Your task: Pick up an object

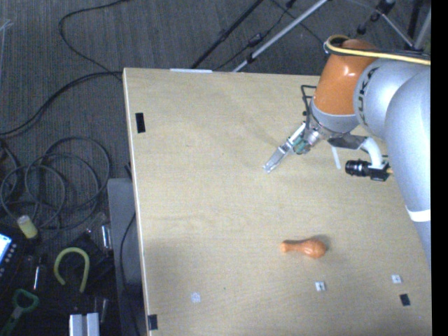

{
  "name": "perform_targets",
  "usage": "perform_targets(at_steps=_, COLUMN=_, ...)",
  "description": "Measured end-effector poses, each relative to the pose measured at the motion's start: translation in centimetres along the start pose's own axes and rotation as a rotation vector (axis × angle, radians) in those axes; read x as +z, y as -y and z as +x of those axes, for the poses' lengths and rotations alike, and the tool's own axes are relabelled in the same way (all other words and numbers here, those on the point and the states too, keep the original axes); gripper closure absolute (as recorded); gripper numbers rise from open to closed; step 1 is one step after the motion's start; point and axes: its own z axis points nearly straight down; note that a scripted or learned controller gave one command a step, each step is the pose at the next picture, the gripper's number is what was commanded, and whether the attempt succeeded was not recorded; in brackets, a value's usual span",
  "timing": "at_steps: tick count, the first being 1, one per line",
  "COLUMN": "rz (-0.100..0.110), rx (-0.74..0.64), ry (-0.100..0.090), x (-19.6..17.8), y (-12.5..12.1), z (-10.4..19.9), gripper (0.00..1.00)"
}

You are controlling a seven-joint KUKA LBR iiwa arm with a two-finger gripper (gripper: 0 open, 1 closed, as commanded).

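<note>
Reached in from the right over a pale wooden bench top (210, 208) with a grey arm (409, 117), an orange band (343, 82) sitting just above the wrist. Pointed the gripper (274, 163) down and to the left, over the middle of the board's far half. Showed the fingers drawn together into one slim silver tip, closed on themselves rather than on any object. Carried a small black unit (367, 168) on a white bracket beside the wrist, and a thin yellow cable (381, 54) looped over the top of the orange band.

Left the task's thing, a small orange object (305, 247) with a round bulb at its right end and a narrow neck pointing left, lying flat on the board nearer the camera. Lay well apart from the gripper, below it and slightly to its right, untouched.

Marked the board with short black tape strips, one (140, 122) near the far left edge, one (152, 322) at the near left corner and one (404, 299) towards the near right. Also bore three small pale tags (320, 285) along the near side.

Beyond the bench, spread black cables (70, 166) in loose coils over dark carpet at left, with a green U-shaped piece (70, 264) lower down. Crossed the far background with slanting metal stand legs (308, 12).
</note>
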Motion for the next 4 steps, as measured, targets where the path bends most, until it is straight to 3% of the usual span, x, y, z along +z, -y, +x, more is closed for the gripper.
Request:
perform_targets(at_steps=1, rz=-0.004, rx=0.001, ry=-0.001, x=-0.9, y=-0.1, z=0.0, gripper=1.0)
perform_targets(at_steps=2, rz=-0.001, rx=0.162, ry=0.0, x=-10.0, y=-5.8, z=7.9, gripper=1.0)
perform_targets(at_steps=3, rz=0.001, rx=0.211, ry=-0.001, x=-11.9, y=1.2, z=7.9, gripper=1.0)
perform_targets(at_steps=4, rz=0.002, rx=0.28, ry=-0.003, x=-11.0, y=0.8, z=12.4, gripper=1.0)
